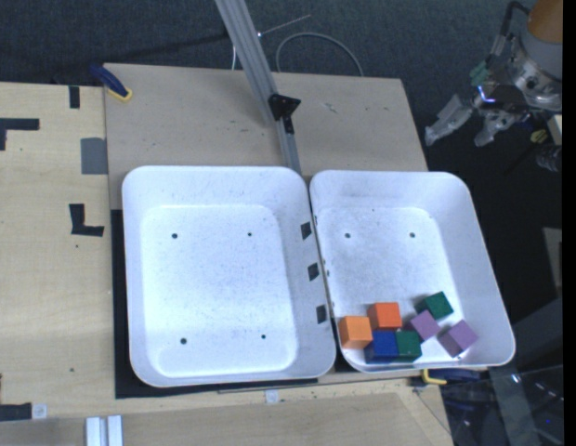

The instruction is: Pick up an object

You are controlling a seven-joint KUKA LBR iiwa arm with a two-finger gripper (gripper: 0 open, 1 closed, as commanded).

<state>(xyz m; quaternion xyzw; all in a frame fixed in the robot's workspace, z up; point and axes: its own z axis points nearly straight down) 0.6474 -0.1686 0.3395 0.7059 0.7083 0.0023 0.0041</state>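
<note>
Here, two white bins (214,179) sit on a wooden bench (195,110).

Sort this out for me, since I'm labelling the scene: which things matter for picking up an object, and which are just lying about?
For the job:
pincer, open, off beyond the bins
orange blocks
blue block
green blocks
purple blocks
right bin holding them

Just lying about:
left bin
metal pole
loop of cable
blue and yellow clamp

The arm (548,17) is cut off at right.
</note>
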